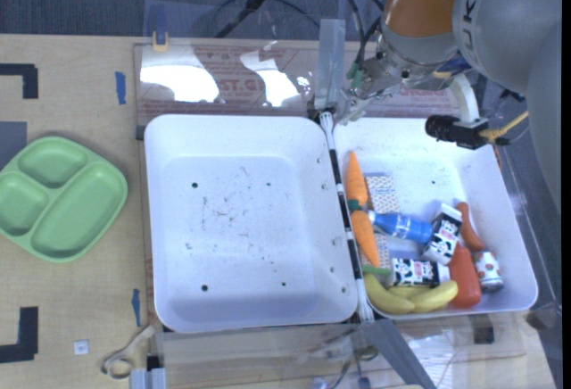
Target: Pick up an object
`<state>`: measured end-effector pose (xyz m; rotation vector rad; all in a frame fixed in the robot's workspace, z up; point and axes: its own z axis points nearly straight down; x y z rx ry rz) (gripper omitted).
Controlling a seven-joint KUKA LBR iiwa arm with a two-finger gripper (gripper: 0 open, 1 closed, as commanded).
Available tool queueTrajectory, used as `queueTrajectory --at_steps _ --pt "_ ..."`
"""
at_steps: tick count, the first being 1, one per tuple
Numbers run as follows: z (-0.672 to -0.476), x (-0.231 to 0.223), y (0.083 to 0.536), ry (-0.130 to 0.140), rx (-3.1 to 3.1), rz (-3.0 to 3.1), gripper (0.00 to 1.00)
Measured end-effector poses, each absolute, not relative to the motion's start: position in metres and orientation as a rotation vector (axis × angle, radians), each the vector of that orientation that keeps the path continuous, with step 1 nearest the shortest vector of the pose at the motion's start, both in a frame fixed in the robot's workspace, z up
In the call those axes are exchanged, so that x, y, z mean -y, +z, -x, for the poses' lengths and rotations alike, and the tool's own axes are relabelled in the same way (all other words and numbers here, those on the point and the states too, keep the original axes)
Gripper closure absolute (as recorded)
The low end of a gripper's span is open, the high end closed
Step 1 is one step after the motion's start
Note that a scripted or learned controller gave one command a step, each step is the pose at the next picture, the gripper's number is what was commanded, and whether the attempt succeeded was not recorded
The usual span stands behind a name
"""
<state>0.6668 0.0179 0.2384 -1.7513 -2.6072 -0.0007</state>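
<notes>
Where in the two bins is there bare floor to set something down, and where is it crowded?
The left bin has bare floor wall to wall. In the right bin, the back half is bare. Its front is crowded: carrots along the divider, bottle, cartons and banana at the front wall.

objects | carrots, banana, bottle, cartons | heaped | right bin's near-left
</notes>
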Motion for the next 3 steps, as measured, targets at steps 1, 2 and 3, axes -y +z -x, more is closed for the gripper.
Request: queueTrajectory --at_steps 1,2,3 --pt "-0.660 -0.030 0.185 0.001 2.382 2.045 1.00" --pt "-0.666 -0.038 0.190 -0.001 1.829 2.556 1.00" --pt "-0.666 -0.045 0.195 0.001 1.076 2.951 1.00"
